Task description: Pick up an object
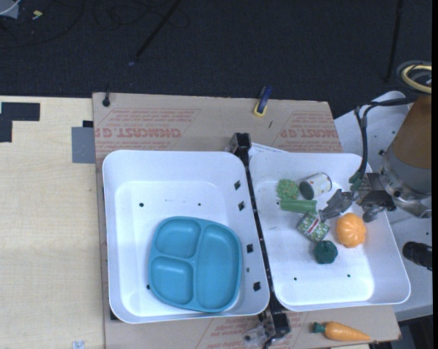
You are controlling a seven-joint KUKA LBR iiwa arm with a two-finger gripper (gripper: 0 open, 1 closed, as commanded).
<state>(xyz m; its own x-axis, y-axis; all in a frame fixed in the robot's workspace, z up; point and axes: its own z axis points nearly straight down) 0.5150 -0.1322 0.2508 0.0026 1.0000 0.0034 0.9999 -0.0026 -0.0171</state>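
White bins side by side on the bench: left bin, right bin.

Left bin holds a blue divided plate, three compartments, sitting toward the near right part of the bin floor.

Right bin holds the cluster of objects, all in its far-right half:
- orange round fruit, toward the right wall
- dark green lump, just beside the orange fruit, on its near-left side
- small green-and-white patterned block, touching or nearly touching the dark green lump's far side
- green stalk-like vegetable, bumpy head at far left, stem running right
- white cylinder with dark end, lying on its side, just beside the vegetable head

Gripper comes in from the right with the arm, grey body and orange band visible at the frame's right edge. Its dark fingers point left and down into the cluster. Tips sit just above the patterned block and just left of the orange fruit's far side. Cannot tell how far apart the fingers are, too dark and cluttered. Nothing visibly lifted; every object looks to be resting on the bin floor.

Outside the bins: an orange carrot-shaped toy lies on the bench near the right bin's near edge. A blue-and-yellow clip sits on the cardboard's far edge.
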